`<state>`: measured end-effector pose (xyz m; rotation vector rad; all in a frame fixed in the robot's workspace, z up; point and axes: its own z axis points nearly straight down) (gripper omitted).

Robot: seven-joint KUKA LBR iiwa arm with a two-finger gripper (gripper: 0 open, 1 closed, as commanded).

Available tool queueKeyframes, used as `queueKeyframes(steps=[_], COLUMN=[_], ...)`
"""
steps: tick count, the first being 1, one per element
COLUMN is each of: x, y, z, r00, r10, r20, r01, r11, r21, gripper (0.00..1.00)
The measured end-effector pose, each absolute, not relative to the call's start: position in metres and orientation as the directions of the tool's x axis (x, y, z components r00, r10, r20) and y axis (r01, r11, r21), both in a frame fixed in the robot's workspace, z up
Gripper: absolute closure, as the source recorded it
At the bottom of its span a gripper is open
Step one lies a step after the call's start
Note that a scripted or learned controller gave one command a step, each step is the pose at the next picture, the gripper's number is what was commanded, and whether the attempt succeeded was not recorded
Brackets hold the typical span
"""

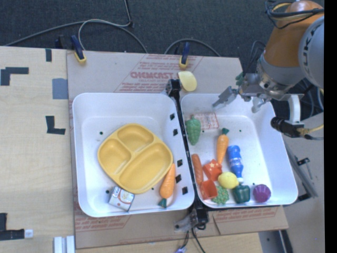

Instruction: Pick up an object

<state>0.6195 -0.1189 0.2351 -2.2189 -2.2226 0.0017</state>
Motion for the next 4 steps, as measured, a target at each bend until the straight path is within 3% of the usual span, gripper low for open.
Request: queueKeyframes(steps=[1, 2, 3, 4], x=[0.601, 0.566, 0.567, 0.606], y=[-0.135, -0.128, -0.129, -0.030], z=[0.105, 0.086, 0.096, 0.185], r00=[0.000, 0.000, -0.001, -0.004], r10=[1.000, 1.000, 1.000, 1.000], r20=[0.001, -0.001, -0.004, 0.002], r01=[1.000, 1.000, 1.000, 1.000], r11=[0.000, 0.000, 0.001, 0.004], r21=[-0.006, 0.001, 0.005, 0.002], gripper=[0.00, 0.00, 1.00, 1.00])
